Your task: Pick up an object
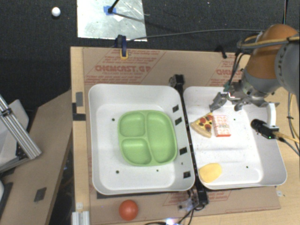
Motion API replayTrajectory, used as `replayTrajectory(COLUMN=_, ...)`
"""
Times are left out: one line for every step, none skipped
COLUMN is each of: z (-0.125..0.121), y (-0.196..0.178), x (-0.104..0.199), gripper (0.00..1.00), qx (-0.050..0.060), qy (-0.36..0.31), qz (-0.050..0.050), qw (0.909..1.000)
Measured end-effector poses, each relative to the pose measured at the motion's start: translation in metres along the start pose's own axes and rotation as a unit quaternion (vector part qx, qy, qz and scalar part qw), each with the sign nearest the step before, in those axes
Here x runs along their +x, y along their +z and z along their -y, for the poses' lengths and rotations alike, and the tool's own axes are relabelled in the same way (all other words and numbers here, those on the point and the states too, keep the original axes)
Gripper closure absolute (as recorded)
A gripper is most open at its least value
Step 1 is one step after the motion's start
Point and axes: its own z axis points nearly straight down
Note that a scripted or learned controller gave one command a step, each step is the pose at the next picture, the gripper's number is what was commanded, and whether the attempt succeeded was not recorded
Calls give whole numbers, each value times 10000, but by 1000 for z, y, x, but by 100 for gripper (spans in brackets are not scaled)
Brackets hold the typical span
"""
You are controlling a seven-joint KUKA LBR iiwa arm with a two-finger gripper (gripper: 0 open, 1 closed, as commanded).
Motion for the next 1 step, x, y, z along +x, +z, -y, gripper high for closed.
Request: replayTrajectory(z=9, y=58, x=-1, gripper=0, qx=3, qy=2, qz=-2, qw=10000)
